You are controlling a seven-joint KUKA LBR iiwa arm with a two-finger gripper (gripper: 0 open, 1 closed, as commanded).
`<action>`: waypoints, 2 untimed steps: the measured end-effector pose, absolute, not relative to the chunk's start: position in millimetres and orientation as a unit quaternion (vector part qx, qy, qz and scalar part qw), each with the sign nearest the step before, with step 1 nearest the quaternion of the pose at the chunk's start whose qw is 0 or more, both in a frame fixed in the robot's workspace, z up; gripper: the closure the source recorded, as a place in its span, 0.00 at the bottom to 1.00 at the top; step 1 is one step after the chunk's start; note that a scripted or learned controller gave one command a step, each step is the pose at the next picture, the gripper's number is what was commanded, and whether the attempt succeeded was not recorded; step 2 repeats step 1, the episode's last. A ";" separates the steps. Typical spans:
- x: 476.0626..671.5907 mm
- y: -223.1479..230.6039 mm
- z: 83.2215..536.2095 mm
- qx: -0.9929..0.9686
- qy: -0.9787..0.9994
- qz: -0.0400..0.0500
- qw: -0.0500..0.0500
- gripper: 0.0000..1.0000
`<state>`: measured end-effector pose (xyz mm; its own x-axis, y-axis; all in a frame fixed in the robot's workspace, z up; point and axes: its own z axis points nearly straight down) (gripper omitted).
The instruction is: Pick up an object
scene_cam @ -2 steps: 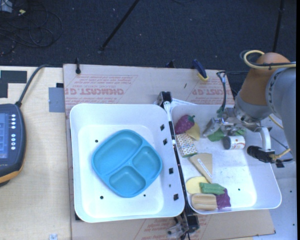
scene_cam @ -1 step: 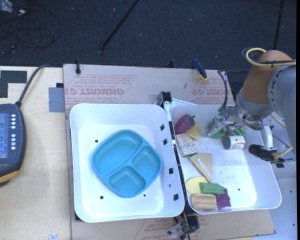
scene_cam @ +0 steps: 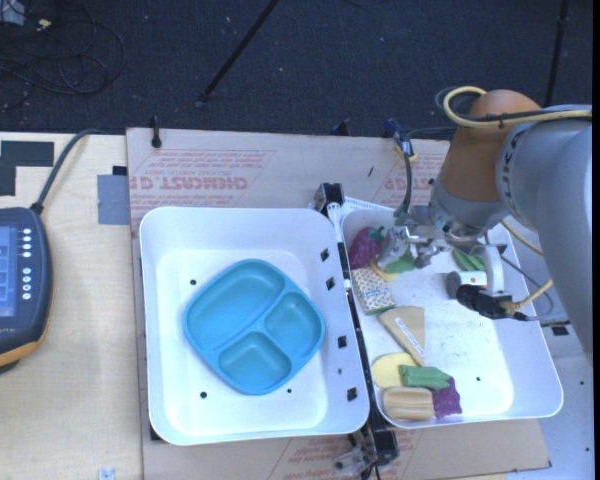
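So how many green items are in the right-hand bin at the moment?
3 that I can see: a green piece under the gripper, another beside the arm, and one at the near end. More may be hidden under the arm.

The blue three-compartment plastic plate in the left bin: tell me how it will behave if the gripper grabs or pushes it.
The blue three-compartment plastic plate looks moulded and rigid, so it probably stays stiff rather than flopping. It lies flat on the left white bin, so it should slide, not roll or tip. Its wide, shallow shape offers little but the rim to pinch, so a two-finger grasp may slip.
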<state>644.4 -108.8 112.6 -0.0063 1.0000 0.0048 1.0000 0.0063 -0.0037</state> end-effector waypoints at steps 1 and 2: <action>598.1 -58.9 242.8 -0.705 -0.709 -0.003 -0.001 1.00; 598.1 -58.9 242.8 -0.705 -0.709 -0.003 -0.001 1.00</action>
